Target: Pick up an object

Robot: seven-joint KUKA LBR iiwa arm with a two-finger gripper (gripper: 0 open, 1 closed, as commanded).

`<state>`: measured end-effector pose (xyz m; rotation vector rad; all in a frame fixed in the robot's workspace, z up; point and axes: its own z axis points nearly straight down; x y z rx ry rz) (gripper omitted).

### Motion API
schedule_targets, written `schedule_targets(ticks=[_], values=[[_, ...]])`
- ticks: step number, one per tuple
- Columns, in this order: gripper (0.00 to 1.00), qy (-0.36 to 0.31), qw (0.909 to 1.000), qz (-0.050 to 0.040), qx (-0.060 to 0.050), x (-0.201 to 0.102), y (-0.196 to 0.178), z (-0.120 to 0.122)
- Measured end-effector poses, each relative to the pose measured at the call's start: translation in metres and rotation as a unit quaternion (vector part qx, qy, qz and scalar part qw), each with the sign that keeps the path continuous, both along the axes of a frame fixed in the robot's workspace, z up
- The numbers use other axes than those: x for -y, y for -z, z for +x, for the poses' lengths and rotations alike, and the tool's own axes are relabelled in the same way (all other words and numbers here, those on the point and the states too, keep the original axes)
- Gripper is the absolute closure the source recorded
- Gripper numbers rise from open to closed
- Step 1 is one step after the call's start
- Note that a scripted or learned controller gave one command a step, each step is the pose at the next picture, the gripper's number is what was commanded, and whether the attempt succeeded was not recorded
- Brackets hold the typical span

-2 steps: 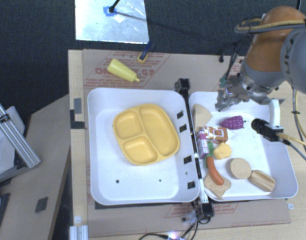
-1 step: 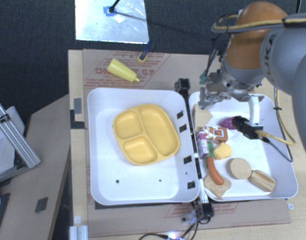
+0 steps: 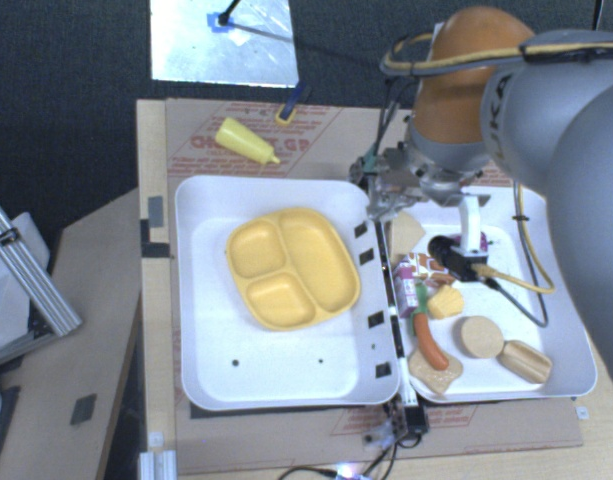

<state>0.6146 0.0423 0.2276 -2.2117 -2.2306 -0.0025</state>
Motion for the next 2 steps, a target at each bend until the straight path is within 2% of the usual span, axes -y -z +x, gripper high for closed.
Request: schedule_targets(ticks=[2], values=[[1.00, 0.004, 1.0000, -0.0011, 0.000, 0.0083, 0.0119, 0.0032]])
